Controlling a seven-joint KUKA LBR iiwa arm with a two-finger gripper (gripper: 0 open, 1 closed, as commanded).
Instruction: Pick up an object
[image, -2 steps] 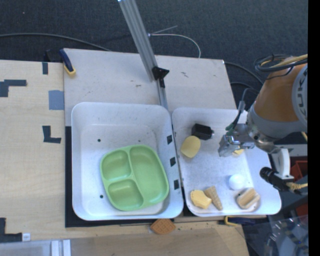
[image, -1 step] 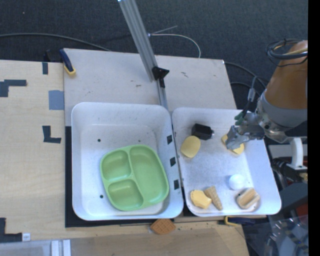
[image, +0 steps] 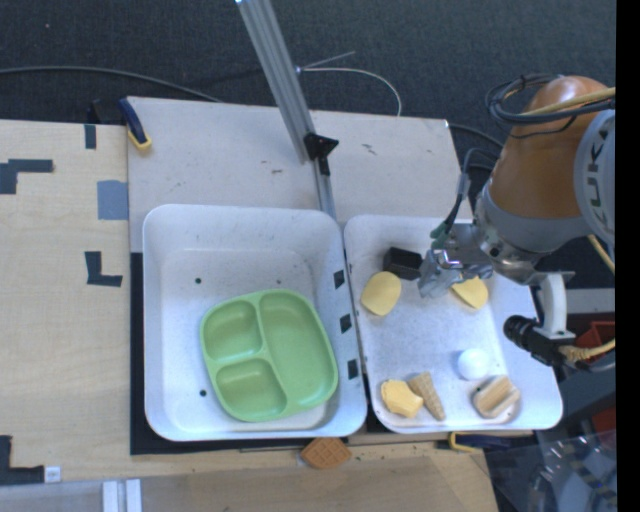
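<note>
Nearest, a waffle cone (image: 428, 394) lay beside a yellow lump (image: 400, 398), while the gripper (image: 440, 275) hovered over a pale yellow wedge (image: 470, 293), its opening impossible to tell

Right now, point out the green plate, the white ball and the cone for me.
green plate (image: 268, 352), camera view, on its middle divider.
white ball (image: 472, 363), camera view, on its top.
cone (image: 428, 394), camera view, on its mid-length.

Dark speckled carpet (image: 120, 45) runs along the far side, with thin cables (image: 360, 72) trailing over it. The bench itself is a pale wood tabletop (image: 50, 300) with dark tape marks (image: 100, 268), plus a whitish board (image: 220, 160) on top. Light's flat and even.
</note>
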